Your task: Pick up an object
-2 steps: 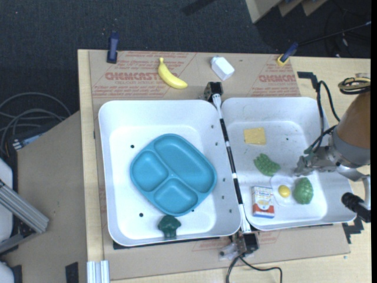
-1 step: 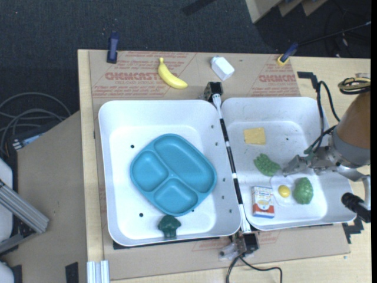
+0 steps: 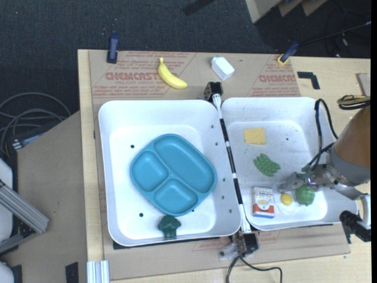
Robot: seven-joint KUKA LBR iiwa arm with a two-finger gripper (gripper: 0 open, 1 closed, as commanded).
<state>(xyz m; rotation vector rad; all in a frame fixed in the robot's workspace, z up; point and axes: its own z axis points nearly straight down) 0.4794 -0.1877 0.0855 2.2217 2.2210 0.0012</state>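
Note:
The right bin (image 3: 306, 112) holds a yellow square slice (image 3: 254, 136), a green leafy piece (image 3: 267, 165), a small red and white carton (image 3: 263, 201), a small yellow item (image 3: 286, 199) and a round green object (image 3: 306, 195). My gripper (image 3: 299, 185) reaches in from the right and is low over the bin's front right part. It is right above the round green object and close to the small yellow item. Whether it touches the green object is unclear.
The left bin (image 3: 118, 122) holds a blue divided plate (image 3: 171, 173) and a dark green broccoli piece (image 3: 169, 225) at its front wall. A banana (image 3: 171, 75) and a white block (image 3: 222, 68) lie on the bench behind the bins. A black cable (image 3: 318, 128) runs over the right bin.

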